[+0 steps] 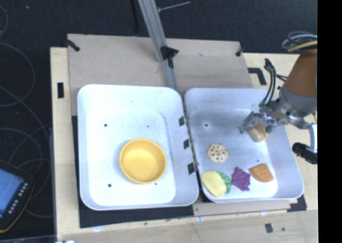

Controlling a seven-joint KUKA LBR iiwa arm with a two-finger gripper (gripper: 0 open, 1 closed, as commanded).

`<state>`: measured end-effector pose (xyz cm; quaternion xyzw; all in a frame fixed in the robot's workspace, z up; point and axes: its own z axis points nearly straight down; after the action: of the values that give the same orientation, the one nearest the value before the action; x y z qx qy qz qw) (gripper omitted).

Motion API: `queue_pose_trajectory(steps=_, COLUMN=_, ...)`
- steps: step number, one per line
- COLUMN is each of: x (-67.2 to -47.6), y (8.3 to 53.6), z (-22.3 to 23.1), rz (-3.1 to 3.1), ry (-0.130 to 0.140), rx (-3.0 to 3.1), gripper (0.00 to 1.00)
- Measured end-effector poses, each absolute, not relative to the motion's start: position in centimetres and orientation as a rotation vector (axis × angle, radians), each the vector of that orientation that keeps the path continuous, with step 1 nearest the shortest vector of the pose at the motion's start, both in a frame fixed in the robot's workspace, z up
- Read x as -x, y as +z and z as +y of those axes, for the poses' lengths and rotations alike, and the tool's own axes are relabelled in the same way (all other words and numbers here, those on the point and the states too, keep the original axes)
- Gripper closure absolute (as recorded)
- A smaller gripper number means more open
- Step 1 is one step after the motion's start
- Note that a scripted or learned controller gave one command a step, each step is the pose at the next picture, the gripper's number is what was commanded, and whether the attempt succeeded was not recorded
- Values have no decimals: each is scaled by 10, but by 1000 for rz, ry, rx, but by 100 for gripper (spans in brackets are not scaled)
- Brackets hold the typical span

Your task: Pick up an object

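Left bin [91, 130]: yellow bowl [142, 160]. Right bin [214, 103]: cookie [217, 153]; near edge, yellow-green piece [215, 183], purple grapes [241, 178], orange wedge [262, 173]. Gripper [257, 127]: clamped on tan piece [258, 132], right side. Judgement: lift straight, slowly. Surface: tan bench [117, 60], dark floor beyond.

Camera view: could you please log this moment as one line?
claw: at tan object | right bin: cookie, grapes | left bin: yellow bowl

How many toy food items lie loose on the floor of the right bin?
4: a cookie mid-bin, and along the near edge a yellow-green piece, purple grapes and an orange wedge. The hand may hide more.
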<state>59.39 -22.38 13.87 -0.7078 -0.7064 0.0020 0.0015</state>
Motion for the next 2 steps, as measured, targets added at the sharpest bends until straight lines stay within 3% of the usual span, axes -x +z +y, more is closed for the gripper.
queue_pose_trajectory(steps=1, x=-597, y=105, z=-225, rz=-2225, ry=-5, rx=2229, gripper=0)
queue_pose_trajectory(steps=2, x=-599, y=119, z=-226, rz=-2228, ry=-12, rx=2237, gripper=100)
